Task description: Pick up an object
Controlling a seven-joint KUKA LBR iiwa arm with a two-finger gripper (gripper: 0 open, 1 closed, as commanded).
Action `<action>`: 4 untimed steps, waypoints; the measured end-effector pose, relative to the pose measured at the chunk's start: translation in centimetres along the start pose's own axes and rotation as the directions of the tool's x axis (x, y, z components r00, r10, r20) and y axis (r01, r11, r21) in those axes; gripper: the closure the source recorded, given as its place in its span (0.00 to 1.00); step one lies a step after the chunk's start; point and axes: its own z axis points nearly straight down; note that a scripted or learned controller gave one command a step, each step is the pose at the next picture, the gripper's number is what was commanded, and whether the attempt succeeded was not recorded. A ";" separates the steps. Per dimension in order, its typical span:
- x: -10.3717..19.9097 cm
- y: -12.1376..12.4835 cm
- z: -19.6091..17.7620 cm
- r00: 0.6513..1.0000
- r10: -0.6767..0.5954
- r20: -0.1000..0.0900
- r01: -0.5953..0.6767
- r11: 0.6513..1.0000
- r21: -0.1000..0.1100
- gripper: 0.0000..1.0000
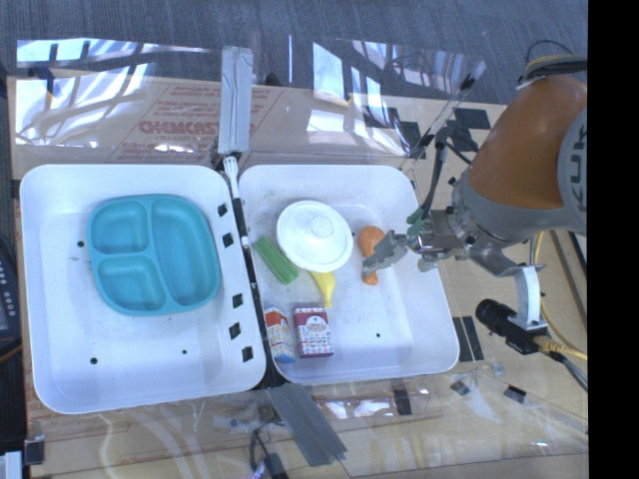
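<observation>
Pincer [382, 255] sits low over the right bin [424, 327], its grey fingers reaching in from the arm [524, 158] and coming down right against the orange piece [370, 239], which I judge is the thing I am going for; from my screen I cannot tell whether the fingers are spread or pressed together, nor whether the orange piece is actually between them. Everything graspable is gathered on the pincer's side, which suits a pick from the right. Just beyond the pincer lies one white lid [315, 236], round and flat, with one yellow piece [325, 286] poking out from under its near rim and one green stick [276, 259] slanting off its far side. Further off and toward the front wall stand one red carton [314, 331] and one small packet [279, 333] beside it, both well apart from the fingers. Farthest away, across the divider, the left bin [50, 367] holds one blue divided tray [155, 253] with three compartments. Two bins rest on the worktop [160, 118].
</observation>
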 end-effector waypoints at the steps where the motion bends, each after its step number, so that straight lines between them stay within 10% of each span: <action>1: -2.0 9.4 14.8 0.997 0.081 0.002 -0.081 0.997 -0.008 0.00; 3: -1.9 6.0 17.1 0.994 0.107 0.004 -0.107 0.994 -0.014 0.00; 4: -4.8 10.5 17.2 0.991 0.135 -0.010 -0.135 0.991 -0.008 0.00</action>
